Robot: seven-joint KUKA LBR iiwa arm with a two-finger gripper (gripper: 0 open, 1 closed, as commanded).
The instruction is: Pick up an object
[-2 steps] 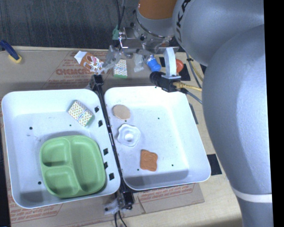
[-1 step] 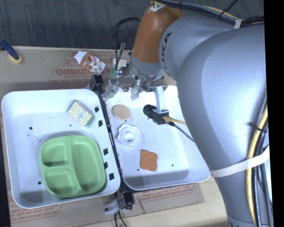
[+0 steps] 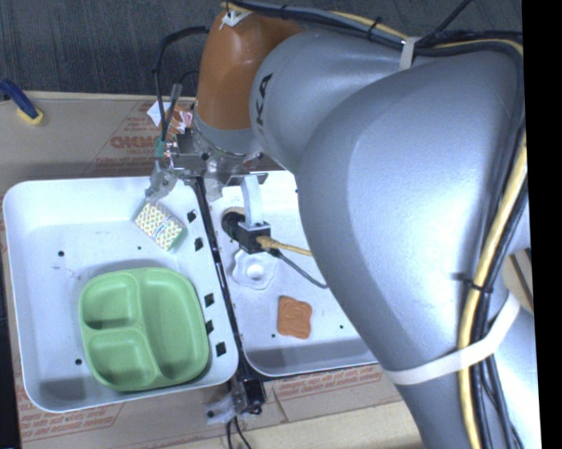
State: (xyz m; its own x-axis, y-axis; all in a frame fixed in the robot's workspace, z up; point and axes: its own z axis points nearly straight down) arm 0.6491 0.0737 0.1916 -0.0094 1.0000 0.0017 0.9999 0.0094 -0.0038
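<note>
That big grey arm (image 3: 401, 195) fills the right side, closest to the lens. Its gripper (image 3: 168, 182) hangs over the left white bin (image 3: 32, 276), touching or just above a small patterned green-and-white block (image 3: 160, 224); can't tell the jaw state. Nothing looks lifted yet, so the pick remains.

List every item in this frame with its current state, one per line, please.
Green divided tray: flat in the left bin, compartments bare.
Patterned sponge: lying in the left bin, above the tray, apart from it.
Orange waffle-like piece: flat in the right bin.
Gripper: over the left bin's top edge, near the sponge.
</note>
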